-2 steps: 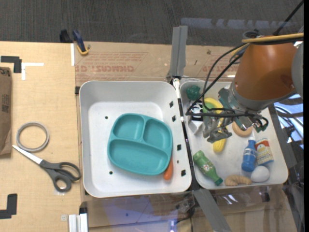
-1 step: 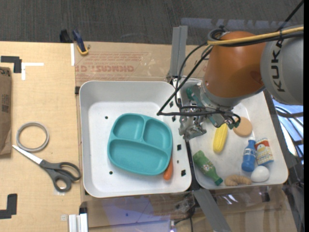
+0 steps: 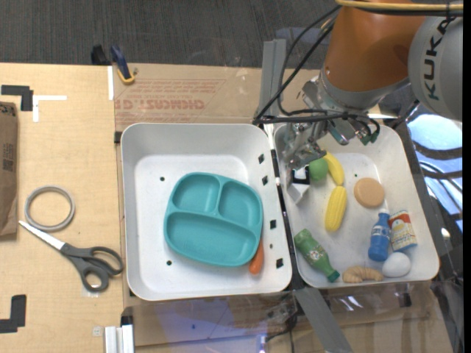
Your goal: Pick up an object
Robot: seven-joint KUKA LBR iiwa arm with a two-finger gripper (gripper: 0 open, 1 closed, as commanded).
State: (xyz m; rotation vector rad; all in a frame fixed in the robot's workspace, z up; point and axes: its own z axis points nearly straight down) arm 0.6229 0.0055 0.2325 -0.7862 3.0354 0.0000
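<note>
Gripper (image 3: pixel 303 159) sits low at upper-left of right bin (image 3: pixel 421 197), w/ green ball (image 3: pixel 318 170) just beside it; you can't tell its state. Corn cob (image 3: pixel 335 208) lies mid-bin, apart; teal tray (image 3: pixel 214 219) in left bin (image 3: pixel 140 168).

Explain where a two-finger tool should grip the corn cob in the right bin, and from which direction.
Grip the corn cob across its middle, coming straight down from above. It lies flat and nearly lengthwise up the bin, so the fingers should close on its long left and right flanks. Both sides look free: the green bottle and round tan piece lie apart from it.
</note>
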